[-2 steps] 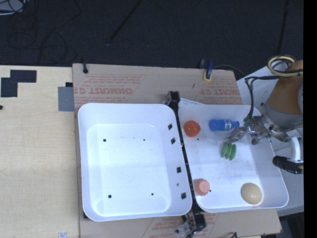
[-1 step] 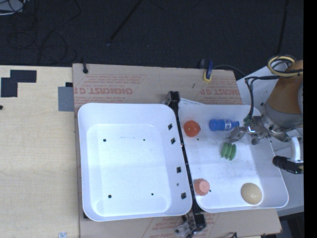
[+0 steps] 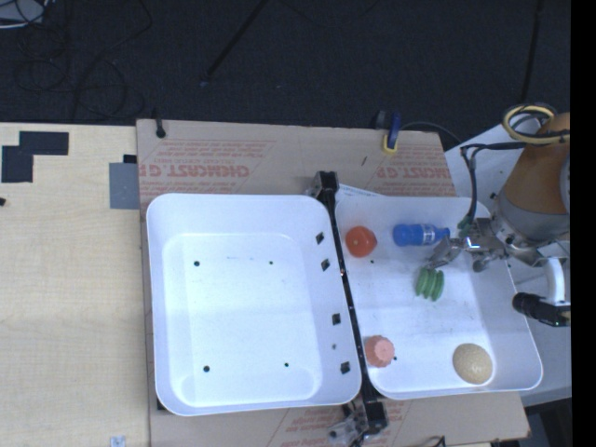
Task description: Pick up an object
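Note:
The right bin (image 3: 507, 338) holds several objects. An orange ball (image 3: 361, 241) lies at its far left, with a blue bottle (image 3: 419, 235) on its side beside it. A green object (image 3: 429, 283) lies in the middle. A pink object (image 3: 378, 350) sits at the near left corner and a tan ball (image 3: 473, 362) at the near right. My gripper (image 3: 461, 256) hangs over the bin's far right part, just right of the blue bottle and above the green object. Its fingers stand apart, open, with nothing between them.
The left bin (image 3: 163, 250) stands beside the right one, with a black divider (image 3: 340, 287) along their shared edge. The arm's orange band (image 3: 538, 180) and cables rise at the right. A black part (image 3: 540, 307) juts over the right bin's right rim.

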`<state>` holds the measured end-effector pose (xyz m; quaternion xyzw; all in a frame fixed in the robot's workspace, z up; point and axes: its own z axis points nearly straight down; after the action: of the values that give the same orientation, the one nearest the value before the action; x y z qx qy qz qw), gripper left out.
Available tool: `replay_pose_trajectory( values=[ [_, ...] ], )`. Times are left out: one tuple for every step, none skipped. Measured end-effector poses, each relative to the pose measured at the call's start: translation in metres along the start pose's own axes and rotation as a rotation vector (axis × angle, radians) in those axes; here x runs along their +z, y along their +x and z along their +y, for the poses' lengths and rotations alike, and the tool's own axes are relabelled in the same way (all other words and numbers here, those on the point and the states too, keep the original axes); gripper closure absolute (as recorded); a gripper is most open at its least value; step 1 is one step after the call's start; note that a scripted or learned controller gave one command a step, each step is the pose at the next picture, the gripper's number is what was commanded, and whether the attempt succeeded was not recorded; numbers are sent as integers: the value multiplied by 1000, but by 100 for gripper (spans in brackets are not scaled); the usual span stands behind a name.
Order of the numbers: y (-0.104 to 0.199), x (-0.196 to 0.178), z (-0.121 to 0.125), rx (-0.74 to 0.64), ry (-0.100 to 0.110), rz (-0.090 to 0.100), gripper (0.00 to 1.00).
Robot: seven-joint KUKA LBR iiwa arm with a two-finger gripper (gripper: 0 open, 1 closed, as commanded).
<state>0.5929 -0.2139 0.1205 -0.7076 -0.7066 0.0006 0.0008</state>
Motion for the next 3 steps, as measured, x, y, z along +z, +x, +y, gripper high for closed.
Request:
replay_pose_trajectory(
  values=[
    [0, 0, 0, 0, 0, 0, 0],
    [0, 0, 0, 0, 0, 0, 0],
    [0, 0, 0, 0, 0, 0, 0]
  ],
)
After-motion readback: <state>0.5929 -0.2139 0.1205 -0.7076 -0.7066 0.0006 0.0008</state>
